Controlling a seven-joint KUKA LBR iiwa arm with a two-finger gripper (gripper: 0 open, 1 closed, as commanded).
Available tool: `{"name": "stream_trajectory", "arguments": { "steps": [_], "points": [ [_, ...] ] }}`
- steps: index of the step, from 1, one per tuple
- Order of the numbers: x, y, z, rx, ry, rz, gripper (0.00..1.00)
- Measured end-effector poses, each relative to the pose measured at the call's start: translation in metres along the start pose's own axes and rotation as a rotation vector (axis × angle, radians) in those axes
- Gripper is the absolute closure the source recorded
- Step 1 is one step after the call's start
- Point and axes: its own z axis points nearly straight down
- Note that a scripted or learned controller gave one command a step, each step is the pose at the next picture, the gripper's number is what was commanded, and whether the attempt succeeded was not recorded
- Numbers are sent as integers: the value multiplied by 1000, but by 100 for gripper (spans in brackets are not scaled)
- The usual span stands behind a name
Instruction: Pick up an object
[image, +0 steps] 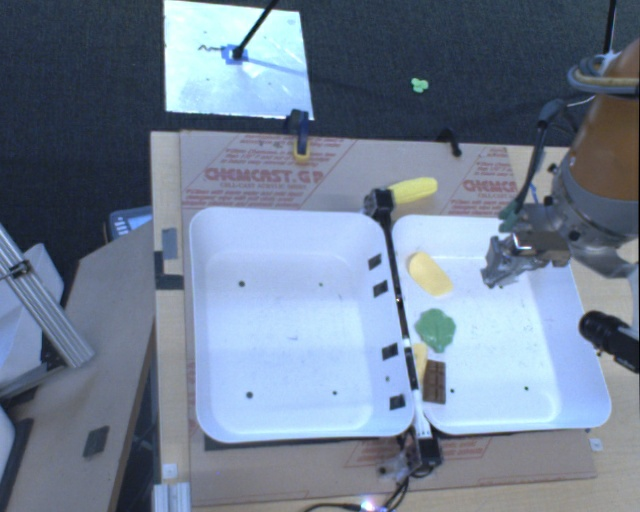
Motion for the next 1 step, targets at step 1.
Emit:
{"name": "stream_trajectory", "arguments": {
  "steps": [1],
  "points": [
    [-76,-2,-162,-28,-6,11,100]
  ]
}}
